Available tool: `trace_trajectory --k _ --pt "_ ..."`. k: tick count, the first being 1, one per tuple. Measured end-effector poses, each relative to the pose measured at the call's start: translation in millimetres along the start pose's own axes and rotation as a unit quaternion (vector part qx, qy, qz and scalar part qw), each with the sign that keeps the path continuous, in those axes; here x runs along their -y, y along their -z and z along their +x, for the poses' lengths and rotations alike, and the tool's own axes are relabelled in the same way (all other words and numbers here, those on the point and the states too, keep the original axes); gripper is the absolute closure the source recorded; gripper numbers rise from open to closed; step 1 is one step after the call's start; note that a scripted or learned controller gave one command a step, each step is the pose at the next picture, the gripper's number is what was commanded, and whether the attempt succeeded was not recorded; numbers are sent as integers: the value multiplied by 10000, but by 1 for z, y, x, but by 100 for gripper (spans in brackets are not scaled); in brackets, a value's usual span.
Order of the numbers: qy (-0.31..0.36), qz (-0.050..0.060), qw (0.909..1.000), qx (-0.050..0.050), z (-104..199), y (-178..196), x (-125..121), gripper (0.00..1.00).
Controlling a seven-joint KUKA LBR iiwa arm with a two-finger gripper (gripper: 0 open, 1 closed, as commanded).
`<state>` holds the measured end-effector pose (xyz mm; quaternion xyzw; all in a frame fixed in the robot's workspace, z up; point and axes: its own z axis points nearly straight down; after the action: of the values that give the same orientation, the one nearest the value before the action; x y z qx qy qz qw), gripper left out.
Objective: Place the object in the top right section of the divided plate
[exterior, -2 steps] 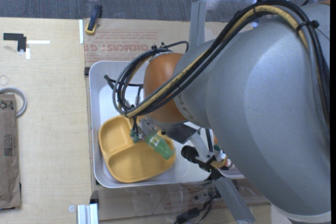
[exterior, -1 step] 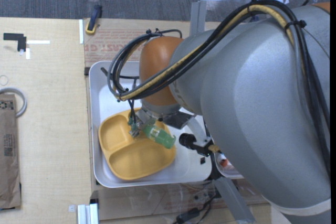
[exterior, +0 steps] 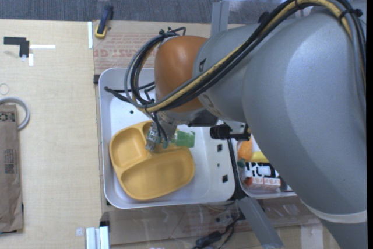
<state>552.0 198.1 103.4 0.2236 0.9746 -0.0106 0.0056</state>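
Overhead, the big grey arm with its orange band (exterior: 180, 70) fills most of the right, reaching down into the left shallow white bin (exterior: 108, 125). Inside that bin lies the yellow divided plastic plate (exterior: 152, 171), its large section nearest me and two smaller sections along its far side. The gripper (exterior: 155, 140) hangs right at the plate's upper right section. A small green object (exterior: 185, 138) sits just beside the claw, on its right, at the plate's edge. Whether the claw is clamped on it, I cannot tell.
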Motion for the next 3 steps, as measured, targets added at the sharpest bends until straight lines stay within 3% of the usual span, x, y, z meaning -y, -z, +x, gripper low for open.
trace_trajectory --k 1,2,3 --pt "-15 -36 10000 66 -4 -2 0 0" --pt "-15 -38 10000 65 -4 -2 0 0" --pt "1502 -58 9886 -111 -31 6 -7 0"
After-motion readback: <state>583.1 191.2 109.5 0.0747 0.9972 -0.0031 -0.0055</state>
